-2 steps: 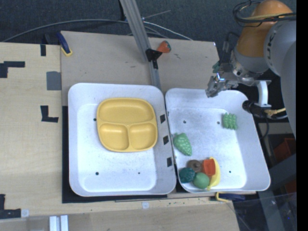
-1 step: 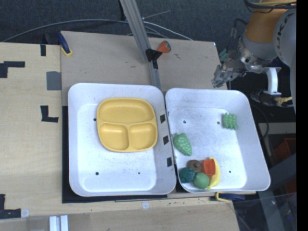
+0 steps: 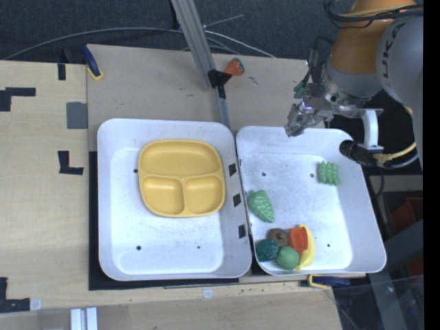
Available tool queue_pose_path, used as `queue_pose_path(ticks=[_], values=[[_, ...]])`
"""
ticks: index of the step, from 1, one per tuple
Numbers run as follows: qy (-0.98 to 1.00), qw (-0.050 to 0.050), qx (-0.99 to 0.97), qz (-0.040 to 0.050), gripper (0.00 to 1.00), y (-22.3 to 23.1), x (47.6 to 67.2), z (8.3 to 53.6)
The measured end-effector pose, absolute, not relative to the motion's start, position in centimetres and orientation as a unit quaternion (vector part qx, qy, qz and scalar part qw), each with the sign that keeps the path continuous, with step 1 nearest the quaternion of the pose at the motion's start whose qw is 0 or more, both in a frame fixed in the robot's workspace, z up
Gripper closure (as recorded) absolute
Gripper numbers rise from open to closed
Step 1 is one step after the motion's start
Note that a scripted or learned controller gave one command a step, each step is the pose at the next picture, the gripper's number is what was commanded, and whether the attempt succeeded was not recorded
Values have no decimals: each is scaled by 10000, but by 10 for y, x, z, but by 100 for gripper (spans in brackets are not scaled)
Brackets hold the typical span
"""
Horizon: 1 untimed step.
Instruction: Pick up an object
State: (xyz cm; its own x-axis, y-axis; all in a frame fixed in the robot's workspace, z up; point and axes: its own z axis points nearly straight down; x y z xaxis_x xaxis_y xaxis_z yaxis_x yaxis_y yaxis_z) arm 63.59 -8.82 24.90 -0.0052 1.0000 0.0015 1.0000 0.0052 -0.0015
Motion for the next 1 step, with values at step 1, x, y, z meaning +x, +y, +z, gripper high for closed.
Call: queue_pose_path(ticks=[1], values=[[-7090,16,-7052,4,100,-46,603,254]])
